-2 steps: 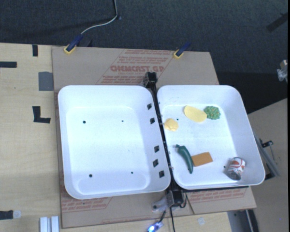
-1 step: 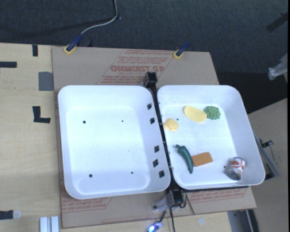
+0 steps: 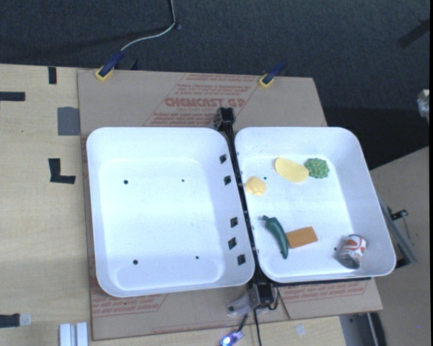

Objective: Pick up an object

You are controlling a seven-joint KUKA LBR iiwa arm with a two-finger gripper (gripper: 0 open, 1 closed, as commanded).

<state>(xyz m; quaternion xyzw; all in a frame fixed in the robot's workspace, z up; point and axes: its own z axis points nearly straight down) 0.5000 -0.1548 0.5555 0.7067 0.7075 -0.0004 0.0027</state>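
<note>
- Two white bins sit side by side on a cardboard sheet (image 3: 202, 99) laid on the worktop (image 3: 29, 215).
- Left bin (image 3: 101, 150): bare white floor with four small dark dots.
- Right bin (image 3: 346, 146): holds all the loose objects.
- Yellow piece (image 3: 291, 169) lies near the far wall, with a green sprig (image 3: 317, 167) just beside it on the right (touching or nearly so).
- Small yellow lump (image 3: 255, 186) lies close to the divider between the bins.
- Green pepper (image 3: 277, 235) lies lengthwise nearer the front, its tip just beside an orange block (image 3: 302, 237).
- Red-and-white can (image 3: 352, 250) rests in the front right corner, tilted against the bin wall.
- Two clamps (image 3: 110, 65) with yellow tips hold the sheet's far edge.
- Hand: state cannot be told.
</note>
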